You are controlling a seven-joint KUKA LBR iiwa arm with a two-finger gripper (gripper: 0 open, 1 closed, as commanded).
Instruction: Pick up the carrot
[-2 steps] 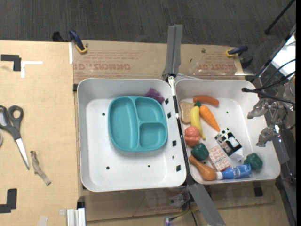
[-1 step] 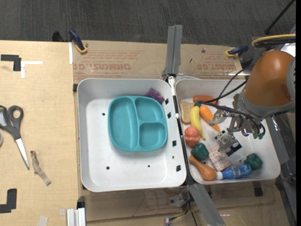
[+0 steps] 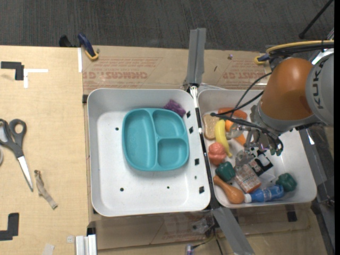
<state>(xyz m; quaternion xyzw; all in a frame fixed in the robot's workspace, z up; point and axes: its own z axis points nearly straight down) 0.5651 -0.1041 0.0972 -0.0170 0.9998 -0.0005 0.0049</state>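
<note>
The right bin (image 3: 305, 193) is crowded; the hand (image 3: 254, 152) hangs low over its middle, and I cannot tell its grip. The carrot (image 3: 232, 112) lies at the far side, apparently not yet lifted.

Orange carrot (image 3: 229, 190) flat, right bin's front

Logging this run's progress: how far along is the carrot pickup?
Nothing looks done yet. The carrot lies in the right bin near its front edge, beside the blue bottle. In hand: the gripper hangs over the bin's clutter, behind the carrot. Left: reach it, grasp and lift.
</note>
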